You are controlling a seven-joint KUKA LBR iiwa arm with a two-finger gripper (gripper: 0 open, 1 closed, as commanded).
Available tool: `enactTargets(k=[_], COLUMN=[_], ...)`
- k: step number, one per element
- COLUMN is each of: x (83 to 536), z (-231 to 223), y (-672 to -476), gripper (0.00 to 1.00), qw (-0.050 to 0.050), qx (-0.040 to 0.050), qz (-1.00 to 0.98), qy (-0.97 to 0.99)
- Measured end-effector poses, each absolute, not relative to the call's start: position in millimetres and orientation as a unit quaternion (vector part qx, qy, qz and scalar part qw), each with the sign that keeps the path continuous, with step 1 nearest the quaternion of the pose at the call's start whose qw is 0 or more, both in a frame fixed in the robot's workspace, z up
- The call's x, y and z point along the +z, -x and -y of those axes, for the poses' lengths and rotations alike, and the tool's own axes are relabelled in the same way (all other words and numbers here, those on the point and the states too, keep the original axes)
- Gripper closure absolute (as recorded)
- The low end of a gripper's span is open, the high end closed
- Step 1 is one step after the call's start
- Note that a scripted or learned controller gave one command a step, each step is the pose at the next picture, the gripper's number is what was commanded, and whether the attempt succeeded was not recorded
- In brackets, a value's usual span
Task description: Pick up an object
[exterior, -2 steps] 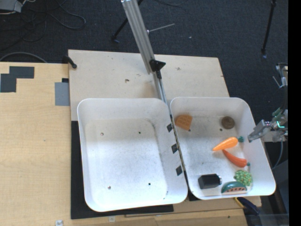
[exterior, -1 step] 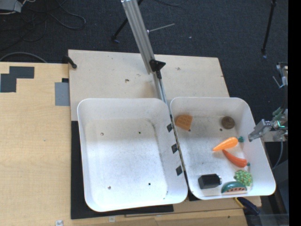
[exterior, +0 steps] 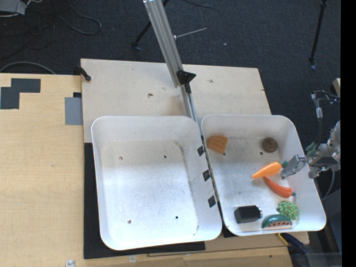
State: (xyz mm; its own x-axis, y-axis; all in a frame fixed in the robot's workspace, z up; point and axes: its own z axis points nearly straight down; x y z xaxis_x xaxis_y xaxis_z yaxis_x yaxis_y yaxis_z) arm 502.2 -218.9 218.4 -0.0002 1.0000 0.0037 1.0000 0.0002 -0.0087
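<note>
The right white bin [exterior: 245,121] holds the objects. An orange carrot [exterior: 266,171] lies right of centre, and a red pepper [exterior: 278,187] sits just below it. Further in are a tan block [exterior: 217,144], a brown round piece [exterior: 270,144], a black box [exterior: 247,213], a green bunch [exterior: 287,209] and a watermelon slice [exterior: 277,222]. My gripper [exterior: 304,167] hangs over the bin's right rim, open. One finger [exterior: 291,167] is close to the carrot's right tip, and nothing is between the fingers.
The left white bin [exterior: 103,149] stands beside the right one, with a divider and black clips between them. A slanted metal rail [exterior: 167,38] rises behind the bins. Cables hang at the far right.
</note>
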Motion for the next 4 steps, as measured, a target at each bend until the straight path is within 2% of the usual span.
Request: enactTargets(k=[1, 2, 3, 4], x=[155, 111, 124, 185], z=[215, 207, 209, 213], y=[-495.6, -495.0, -495.7, -492.3], gripper=[0.00, 0.00, 1.00, 1.00], qw=[0.005, -0.001, -0.002, -0.001], qx=[0.0018, 0.0005, -0.0009, -0.0005], qz=[0.707, 0.706, 0.704, 0.707], qy=[0.707, 0.708, 0.710, 0.707])
